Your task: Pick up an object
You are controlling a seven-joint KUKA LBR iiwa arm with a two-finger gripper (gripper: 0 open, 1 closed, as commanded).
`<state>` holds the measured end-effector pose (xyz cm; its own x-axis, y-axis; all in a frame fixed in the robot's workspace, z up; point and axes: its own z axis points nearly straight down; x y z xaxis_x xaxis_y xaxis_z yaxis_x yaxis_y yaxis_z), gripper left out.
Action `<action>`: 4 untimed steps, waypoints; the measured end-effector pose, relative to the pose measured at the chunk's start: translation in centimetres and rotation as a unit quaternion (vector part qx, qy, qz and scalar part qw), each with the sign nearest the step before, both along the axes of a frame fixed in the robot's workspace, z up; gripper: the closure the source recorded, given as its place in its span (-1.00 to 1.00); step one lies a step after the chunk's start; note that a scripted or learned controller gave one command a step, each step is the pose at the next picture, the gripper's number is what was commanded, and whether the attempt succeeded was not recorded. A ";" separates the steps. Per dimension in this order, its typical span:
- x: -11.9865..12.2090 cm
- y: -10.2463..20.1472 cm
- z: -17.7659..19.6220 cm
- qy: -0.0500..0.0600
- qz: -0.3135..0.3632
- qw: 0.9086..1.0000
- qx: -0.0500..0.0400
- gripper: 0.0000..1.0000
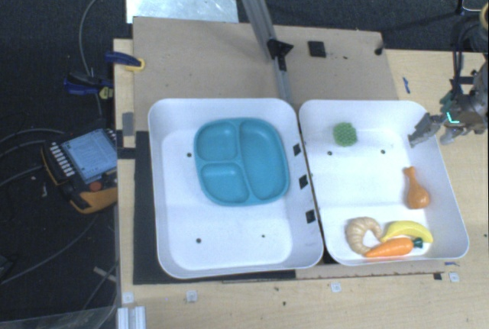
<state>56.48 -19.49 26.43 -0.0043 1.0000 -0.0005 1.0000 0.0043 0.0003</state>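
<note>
Camera view shows my open, empty claw (437, 128) at the right bin's (382, 159) edge, above the orange pear (416, 190), which is round and might slip away when I squeeze.

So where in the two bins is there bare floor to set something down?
Left white bin: bare floor in front of the blue divided plate. Right white bin: bare middle, between the green bumpy ball and the near corner. That corner is crowded: beige croissant, yellow banana, orange carrot, with an orange gourd-shaped toy above them. The gripper hangs over the far right rim.
</note>
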 end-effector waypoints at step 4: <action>-0.3 -0.7 -13.3 0.001 -0.002 1.000 0.000 -1.00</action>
<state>56.21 -20.17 13.15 -0.0007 1.0000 0.0000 1.0000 0.0007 -0.0016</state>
